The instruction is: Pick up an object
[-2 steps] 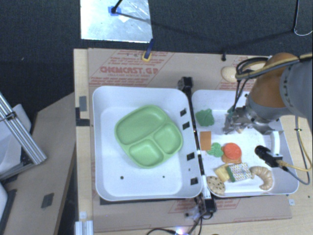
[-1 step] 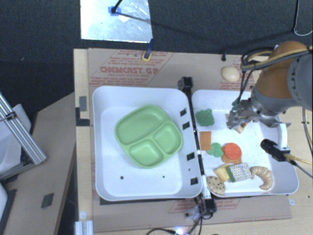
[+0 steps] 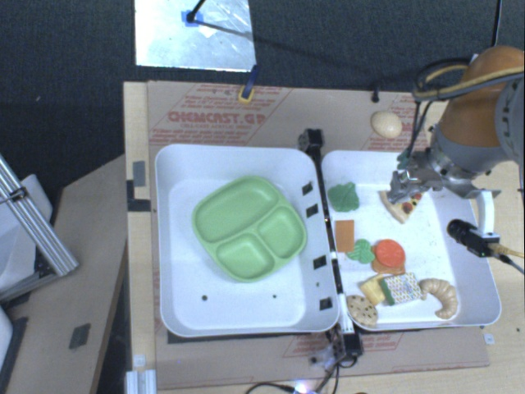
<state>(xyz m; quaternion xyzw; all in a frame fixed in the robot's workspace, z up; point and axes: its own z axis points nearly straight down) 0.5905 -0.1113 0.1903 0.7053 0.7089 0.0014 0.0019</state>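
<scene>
My gripper (image 3: pixel 402 189) hangs over the back of the right bin (image 3: pixel 467 290), directly above a pizza slice (image 3: pixel 404 209). Its fingertips touch or nearly touch the slice's far end. In the same bin lie a green broccoli piece (image 3: pixel 344 195), an orange block (image 3: pixel 344 235), a small green leafy piece (image 3: pixel 360 252), a red-orange tomato (image 3: pixel 389 254), a yellow cheese wedge (image 3: pixel 373 288), a patterned block (image 3: pixel 401 288), a croissant (image 3: pixel 441 295) and a cookie (image 3: pixel 360 309). Nothing is lifted.
The left bin (image 3: pixel 176 220) holds a green divided plate (image 3: pixel 248 228). A beige egg-like object (image 3: pixel 386 124) lies on the cardboard behind the right bin. A black cylindrical part (image 3: pixel 470 238) juts over the right bin's right side. A foil sheet (image 3: pixel 195 21) lies at the back.
</scene>
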